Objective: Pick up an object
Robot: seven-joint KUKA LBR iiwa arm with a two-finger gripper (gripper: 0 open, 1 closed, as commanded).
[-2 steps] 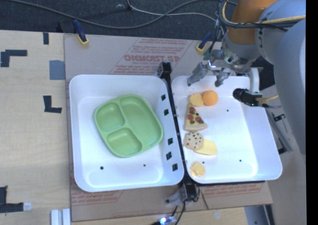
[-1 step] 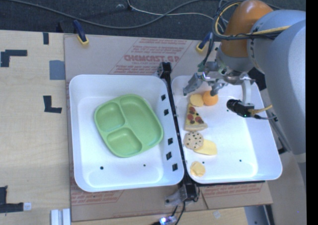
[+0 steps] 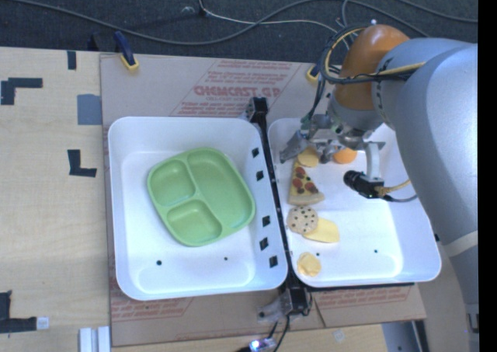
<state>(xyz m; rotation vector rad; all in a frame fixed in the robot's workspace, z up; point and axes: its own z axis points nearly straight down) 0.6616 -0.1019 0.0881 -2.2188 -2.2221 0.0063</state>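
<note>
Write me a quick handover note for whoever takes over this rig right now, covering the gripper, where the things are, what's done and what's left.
Gripper: low over the far end of the right bin; finger state unclear, nothing seen held.
Right bin: pizza slice, cookie, cheese wedge, a small yellow piece, an orange piece near the gripper.
Left bin: green divided tray.
Done: no pick evident.
Left: grasp and lift one object.

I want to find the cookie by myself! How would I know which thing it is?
Look in the right white bin, the one the grey arm reaches into. Along its left side runs a column of toy food; below the pizza slice sits the cookie, touching a yellow wedge. It is the one round, pale piece dotted with dark chips.
</note>
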